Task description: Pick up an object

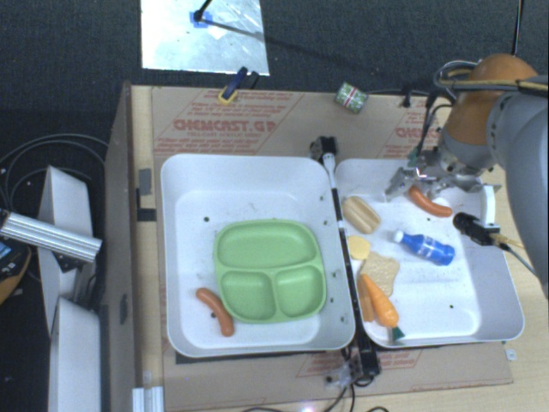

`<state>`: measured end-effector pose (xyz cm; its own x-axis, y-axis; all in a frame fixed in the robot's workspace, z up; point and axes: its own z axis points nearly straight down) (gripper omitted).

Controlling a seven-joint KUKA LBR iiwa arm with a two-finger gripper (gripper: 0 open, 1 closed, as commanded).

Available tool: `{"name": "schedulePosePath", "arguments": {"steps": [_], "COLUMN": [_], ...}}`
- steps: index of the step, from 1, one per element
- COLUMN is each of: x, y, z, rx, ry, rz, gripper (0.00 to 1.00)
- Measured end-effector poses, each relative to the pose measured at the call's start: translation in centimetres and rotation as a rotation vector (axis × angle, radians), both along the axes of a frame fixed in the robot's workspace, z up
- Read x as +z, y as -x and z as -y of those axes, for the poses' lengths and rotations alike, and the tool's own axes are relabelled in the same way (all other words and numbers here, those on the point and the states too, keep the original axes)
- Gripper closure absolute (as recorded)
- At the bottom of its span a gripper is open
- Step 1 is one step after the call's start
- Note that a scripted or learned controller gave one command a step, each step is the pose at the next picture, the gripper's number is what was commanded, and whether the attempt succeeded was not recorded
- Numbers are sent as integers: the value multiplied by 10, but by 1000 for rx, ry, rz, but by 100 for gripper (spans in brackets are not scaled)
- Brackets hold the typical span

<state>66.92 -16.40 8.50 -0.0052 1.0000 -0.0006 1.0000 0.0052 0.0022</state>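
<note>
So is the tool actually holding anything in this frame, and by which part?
Cannot be told. The tool sits low in the right bin, right at the upper-left end of the orange sausage, but no grip on it is visible.

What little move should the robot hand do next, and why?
Probably lower the end effector a bit onto the orange-red sausage in the right bin. The sausage lies just beside it, near the bin's far edge, apart from the blue bottle, so it looks like the closest thing to pick.
</note>
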Motion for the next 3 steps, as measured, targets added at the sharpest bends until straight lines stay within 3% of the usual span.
{"name": "schedulePosePath", "arguments": {"steps": [1,2,3], "x": [12,12,23], "y": [-1,-1,-2], "z": [1,0,1], "rx": [3,4,6], "ry": [2,2,4], "rz": [4,4,7], "gripper": [100,0,100]}}
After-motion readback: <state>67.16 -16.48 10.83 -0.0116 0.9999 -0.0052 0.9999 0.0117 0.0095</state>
